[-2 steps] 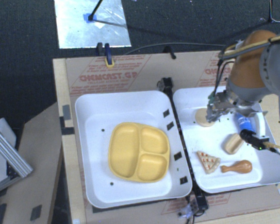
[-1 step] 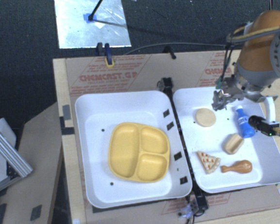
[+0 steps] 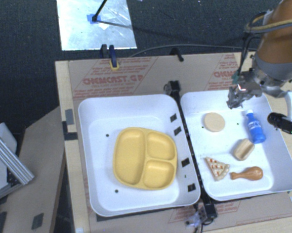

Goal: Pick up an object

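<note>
The right bin (image 3: 280,165) holds a round tan cracker (image 3: 214,121), a blue bottle (image 3: 254,127), a beige bread piece (image 3: 243,149), a pizza slice (image 3: 217,167) and a brown drumstick (image 3: 247,173). My gripper (image 3: 235,100) hangs over the bin's far edge, up and right of the cracker and up and left of the bottle. Nothing is seen between its fingers.
The left bin (image 3: 95,118) bears a yellow divided plate (image 3: 144,157). Black clips run along the seam between the bins (image 3: 182,135). A foil sheet (image 3: 96,20) lies beyond the bench. The grey and orange arm (image 3: 279,46) fills the upper right.
</note>
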